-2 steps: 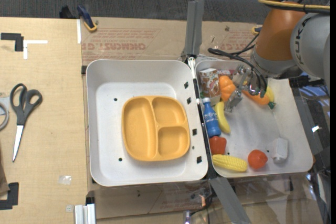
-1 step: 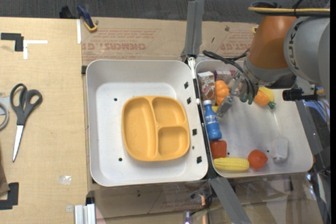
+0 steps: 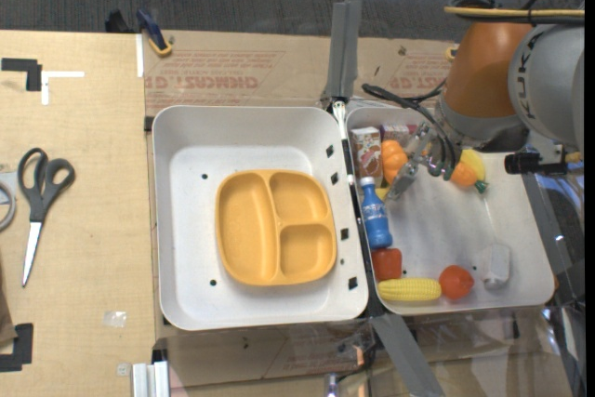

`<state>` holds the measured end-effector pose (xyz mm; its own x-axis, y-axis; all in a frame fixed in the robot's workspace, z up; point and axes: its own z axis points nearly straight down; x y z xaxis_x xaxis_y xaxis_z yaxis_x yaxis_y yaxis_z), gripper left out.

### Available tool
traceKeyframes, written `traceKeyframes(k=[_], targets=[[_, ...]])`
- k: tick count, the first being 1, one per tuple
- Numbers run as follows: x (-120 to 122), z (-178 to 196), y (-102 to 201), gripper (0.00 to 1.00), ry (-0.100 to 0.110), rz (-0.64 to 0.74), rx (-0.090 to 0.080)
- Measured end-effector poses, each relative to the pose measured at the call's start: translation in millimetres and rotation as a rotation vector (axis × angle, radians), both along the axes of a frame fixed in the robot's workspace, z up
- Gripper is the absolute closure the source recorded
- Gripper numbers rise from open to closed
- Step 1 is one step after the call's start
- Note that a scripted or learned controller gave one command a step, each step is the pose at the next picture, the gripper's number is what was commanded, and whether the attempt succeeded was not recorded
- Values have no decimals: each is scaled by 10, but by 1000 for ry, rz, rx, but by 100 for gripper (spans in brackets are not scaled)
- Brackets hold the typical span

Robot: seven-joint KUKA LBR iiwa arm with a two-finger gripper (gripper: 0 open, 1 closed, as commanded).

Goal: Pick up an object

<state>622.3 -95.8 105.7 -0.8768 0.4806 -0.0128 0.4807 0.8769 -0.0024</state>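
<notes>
Blue bottle lies lengthwise, cap toward the far rim.

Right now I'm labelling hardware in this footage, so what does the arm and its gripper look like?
The arm has a rounded grey casing with dark lettering on its side and a broad orange band above the wrist. Black cables loop beside the wrist. The gripper is a small dark and silver metal assembly ending in thin fingers.
</notes>
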Motion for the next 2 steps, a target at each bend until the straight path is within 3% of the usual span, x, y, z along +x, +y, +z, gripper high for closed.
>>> traceKeyframes(k=[1,2], targets=[[-1068,859,591,100,9,32,7],[-1069,859,590,0,9,31,7]])
